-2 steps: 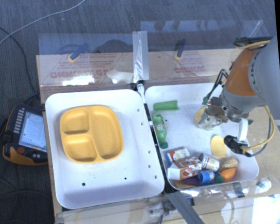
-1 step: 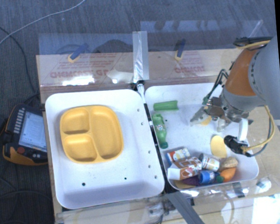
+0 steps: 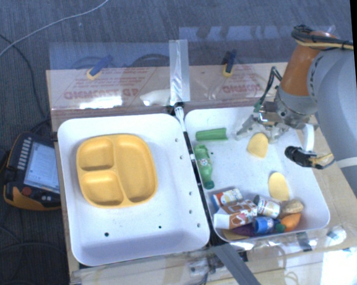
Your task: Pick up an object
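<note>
My gripper (image 3: pixel 261 125) hangs over the far right part of the right bin (image 3: pixel 306 177), open, with nothing between its fingers. Just in front of it a pale yellow wedge (image 3: pixel 257 145) lies on the bin floor, touching or nearly touching the fingertips. A second yellow piece (image 3: pixel 278 186) lies nearer the front. To the left, a green cylinder (image 3: pixel 211 134) rests by the bin's far edge and a green bottle (image 3: pixel 203 165) lies along the left wall. Several small packets and toy foods (image 3: pixel 254 211) are heaped at the front.
The left bin (image 3: pixel 94 239) holds a yellow divided plate (image 3: pixel 116 169). The grey arm with its orange band (image 3: pixel 299 66) comes in from the right over the bin's far corner. A teach pendant (image 3: pixel 32 173) lies on the floor at the left.
</note>
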